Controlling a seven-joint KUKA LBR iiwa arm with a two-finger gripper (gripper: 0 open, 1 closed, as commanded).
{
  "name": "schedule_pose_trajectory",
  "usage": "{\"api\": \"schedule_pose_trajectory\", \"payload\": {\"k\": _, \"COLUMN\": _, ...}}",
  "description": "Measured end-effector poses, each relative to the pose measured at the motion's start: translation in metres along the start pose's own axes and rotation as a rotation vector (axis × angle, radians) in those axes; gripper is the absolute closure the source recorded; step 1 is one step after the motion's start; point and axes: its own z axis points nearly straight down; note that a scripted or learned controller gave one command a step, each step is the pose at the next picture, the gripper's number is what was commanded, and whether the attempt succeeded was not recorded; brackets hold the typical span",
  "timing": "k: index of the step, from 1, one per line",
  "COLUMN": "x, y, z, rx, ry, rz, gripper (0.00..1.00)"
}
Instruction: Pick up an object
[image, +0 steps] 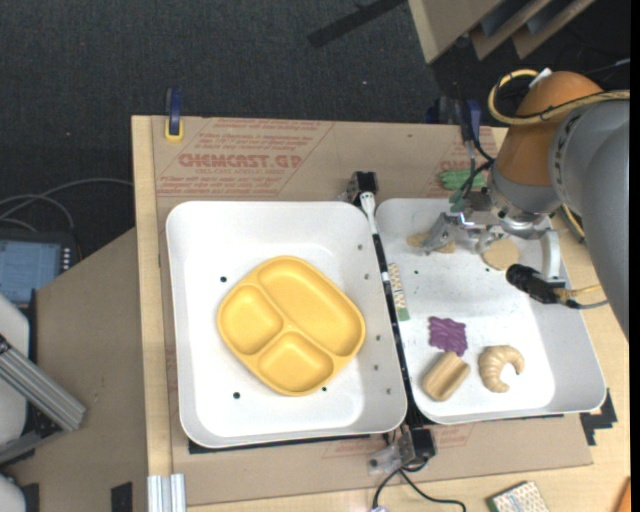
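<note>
Gripper (447, 232) sits low at the right bin's (575, 385) far end; can't tell its jaw state. Croissant (501, 365), roll (445, 376), purple bit (448, 333) lie near front. I'd center over one, drop straight.

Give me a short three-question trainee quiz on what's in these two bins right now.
1. True or false: the yellow tray lies in the right bin.
2. Which item lies nearest the croissant? A. purple piece B. bread roll C. yellow tray
3. Fill in: the gripper is over the ____ bin's far end.

Key: 1. False, it lies in the left bin. 2. B. 3. Right.
</note>
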Motion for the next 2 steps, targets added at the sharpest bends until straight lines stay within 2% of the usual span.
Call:
{"api": "schedule_pose_trajectory", "payload": {"k": 1, "x": 0.027, "y": 0.003, "z": 0.003, "rx": 0.020, "ry": -0.002, "rz": 0.002, "gripper": 0.00}}
{"api": "schedule_pose_trajectory", "payload": {"k": 2, "x": -0.047, "y": -0.095, "z": 0.001, "rx": 0.008, "ry": 0.003, "rz": 0.014, "gripper": 0.00}}
